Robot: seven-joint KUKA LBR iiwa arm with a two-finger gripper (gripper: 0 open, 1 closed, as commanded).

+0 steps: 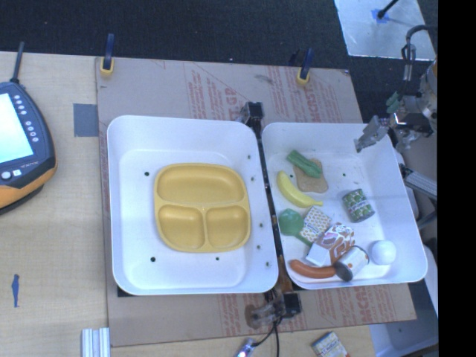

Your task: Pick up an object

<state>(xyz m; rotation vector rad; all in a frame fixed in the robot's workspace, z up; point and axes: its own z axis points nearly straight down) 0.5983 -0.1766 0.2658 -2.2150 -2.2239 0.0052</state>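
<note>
Gripper [370, 135] parked over the right bin's [394, 270] far corner, nothing between the fingers, spread impossible to judge. Toys piled lower down: banana [295, 190], green can [358, 204], white ball [382, 252], sausage [312, 270]. Looks like pre-grasp; next up, picking one and dropping straight over it.

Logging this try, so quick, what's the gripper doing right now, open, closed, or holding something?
Gripper: above the right bin's far right corner, holding nothing; open or closed cannot be told.
</note>
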